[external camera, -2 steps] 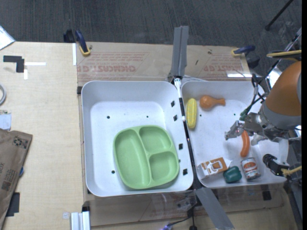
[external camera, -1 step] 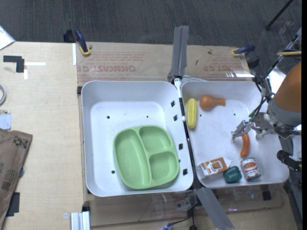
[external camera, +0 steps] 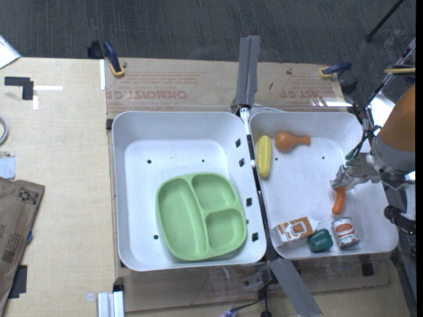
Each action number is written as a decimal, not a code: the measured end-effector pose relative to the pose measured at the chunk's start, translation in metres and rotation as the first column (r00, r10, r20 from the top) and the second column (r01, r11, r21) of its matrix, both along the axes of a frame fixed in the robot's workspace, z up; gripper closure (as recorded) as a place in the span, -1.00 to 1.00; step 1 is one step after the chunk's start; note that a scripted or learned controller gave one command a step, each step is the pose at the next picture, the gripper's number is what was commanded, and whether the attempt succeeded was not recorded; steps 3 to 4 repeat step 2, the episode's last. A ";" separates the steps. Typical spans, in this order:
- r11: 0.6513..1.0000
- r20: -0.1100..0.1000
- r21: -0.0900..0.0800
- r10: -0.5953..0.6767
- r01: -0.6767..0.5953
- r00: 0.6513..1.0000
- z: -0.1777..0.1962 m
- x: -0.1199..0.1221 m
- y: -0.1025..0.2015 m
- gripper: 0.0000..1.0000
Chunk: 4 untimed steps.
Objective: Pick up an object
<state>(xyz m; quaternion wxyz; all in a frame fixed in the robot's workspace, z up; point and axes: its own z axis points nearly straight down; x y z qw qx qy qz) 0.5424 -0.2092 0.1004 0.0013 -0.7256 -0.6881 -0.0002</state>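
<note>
L bin (external camera: 125, 177): green divided plate (external camera: 200, 214), lying flat toward the front. R bin (external camera: 317, 117): corn (external camera: 264, 155) by L wall, orange gourd (external camera: 291, 140) just beside it at back. Front edge: carton (external camera: 293, 230), green block (external camera: 321, 241), can (external camera: 345, 233) in a row. Carrot (external camera: 339, 201) at R, w/ gripper (external camera: 346, 179) right over its top end; clenched or released: can't tell.
</note>
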 end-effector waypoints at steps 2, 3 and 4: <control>0.994 0.001 -0.003 0.106 -0.106 0.994 0.129 0.058 0.084 1.00; 0.994 0.001 -0.003 0.106 -0.106 0.994 0.129 0.058 0.084 1.00; 0.994 0.001 -0.003 0.106 -0.106 0.994 0.129 0.058 0.084 1.00</control>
